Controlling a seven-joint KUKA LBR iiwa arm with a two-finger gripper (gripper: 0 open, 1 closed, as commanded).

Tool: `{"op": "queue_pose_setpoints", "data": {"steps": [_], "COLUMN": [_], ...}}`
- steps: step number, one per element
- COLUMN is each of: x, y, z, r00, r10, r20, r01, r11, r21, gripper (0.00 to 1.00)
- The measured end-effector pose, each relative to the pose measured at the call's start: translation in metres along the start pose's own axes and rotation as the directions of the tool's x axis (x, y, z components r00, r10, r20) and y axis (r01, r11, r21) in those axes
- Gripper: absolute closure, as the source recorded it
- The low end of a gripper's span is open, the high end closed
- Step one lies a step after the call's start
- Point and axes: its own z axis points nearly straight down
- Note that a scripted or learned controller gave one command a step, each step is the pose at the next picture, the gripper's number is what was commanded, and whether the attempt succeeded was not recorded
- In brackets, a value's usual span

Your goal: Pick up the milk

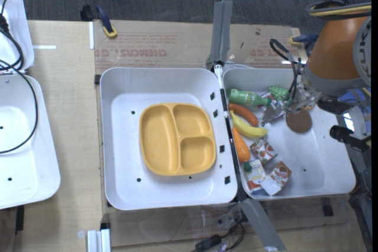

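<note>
Red-and-white milk carton (pixel 276 177) lies below the banana (pixel 248 127). We see the gripper (pixel 282 108) right of the banana; its grip we can't tell

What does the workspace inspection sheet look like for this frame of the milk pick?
Surface: two white bins side by side; left bin, right bin.
Job's things: milk carton lying at the right bin's near left corner.
Clutter: yellow divided plate in the left bin; green bottle, banana, carrot, brown disc in the right bin.
Grippers: pincer low over the right bin's far side, apart from the milk carton.
Cables: black cable at the left.
Surroundings: cardboard sheet under the bins.
</note>
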Motion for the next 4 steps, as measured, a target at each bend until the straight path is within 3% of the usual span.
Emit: {"op": "queue_pose_setpoints", "data": {"steps": [1, 2, 3, 4], "x": [0.034, 0.036, -0.008, -0.009], "y": [-0.074, -0.087, -0.090, -0.089], "z": [0.007, 0.066, 0.069, 0.060], "r00": [0.993, 0.982, 0.972, 0.973], "r10": [-0.120, -0.189, -0.234, -0.229], "r20": [0.000, 0.005, 0.002, 0.003], "r01": [0.120, 0.189, 0.234, 0.229], "r11": [0.993, 0.982, 0.972, 0.973], "r21": [0.000, -0.007, -0.002, -0.004], "gripper": [0.00, 0.00, 0.00, 1.00]}}
